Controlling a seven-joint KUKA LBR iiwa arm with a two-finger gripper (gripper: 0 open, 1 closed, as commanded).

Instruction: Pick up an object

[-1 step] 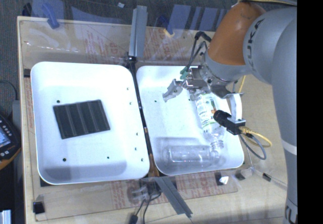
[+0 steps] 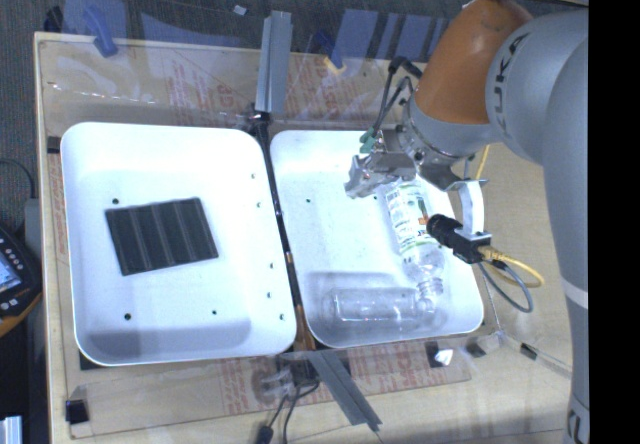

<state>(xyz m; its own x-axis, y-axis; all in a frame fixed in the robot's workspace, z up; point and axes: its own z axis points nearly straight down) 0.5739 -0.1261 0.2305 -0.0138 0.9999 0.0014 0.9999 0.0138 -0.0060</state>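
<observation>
The table (image 2: 150, 67) carries two shallow white bins side by side. The left bin (image 2: 90, 162) holds a dark ribbed pad (image 2: 161, 235) lying flat near its middle. The right bin (image 2: 320, 222) holds two clear plastic bottles: one labelled bottle (image 2: 410, 227) lies along the bin's right side with its cap end toward the near edge, and a second clear bottle (image 2: 375, 305) lies crosswise along the near wall, its end close beside the first one's cap.

The grey arm (image 2: 540, 62), with its orange band, reaches in from the right and bends down over the far right part of the right bin. The tool (image 2: 372, 172) sits at the labelled bottle's upper end, touching or just above it; whether it is spread or pressed together I cannot tell, and nothing shows the bottle caught in it.

The step in hand looks like the grasp on the labelled bottle. To do it well, the tool should straddle the bottle across its width, not along it, and come down low enough to grip the body squarely, since a smooth round bottle is likely to roll or squirt out. Lifting straight up would keep it clear of the bin wall and the other bottle.
</observation>
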